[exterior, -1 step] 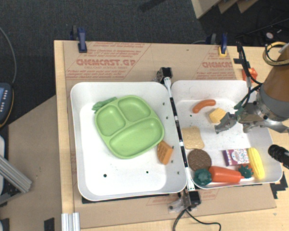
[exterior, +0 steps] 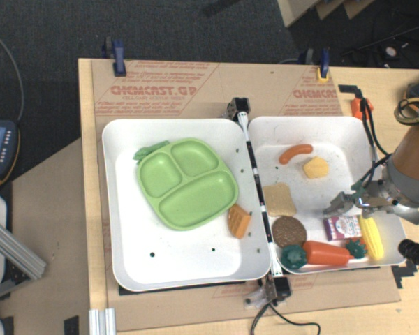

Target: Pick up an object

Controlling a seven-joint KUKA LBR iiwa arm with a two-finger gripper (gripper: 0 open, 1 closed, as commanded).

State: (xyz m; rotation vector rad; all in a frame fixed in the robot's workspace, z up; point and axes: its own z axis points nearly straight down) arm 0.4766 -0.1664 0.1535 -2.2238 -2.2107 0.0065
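- Dark carpet surrounds my bench (exterior: pixel 195 82), a brown board clamped with blue clips at its far edge.
- Left bin (exterior: pixel 126 257) holds a green divided plate (exterior: pixel 187 183) and an orange waffle piece (exterior: pixel 239 221) just beside the plate.
- Right bin (exterior: pixel 335 128) holds a sausage (exterior: pixel 295 153), a yellow cheese chunk (exterior: pixel 315 167), a tan bread slice (exterior: pixel 278 199), a brown patty (exterior: pixel 288 231), a carrot (exterior: pixel 327 252) with green top, a corn cob (exterior: pixel 371 237) and a purple packet (exterior: pixel 342 226).
- My gripper (exterior: pixel 346 201) hangs over the right bin's near right part, just above the purple packet; I see nothing between its fingers, and how far they are apart I cannot tell.
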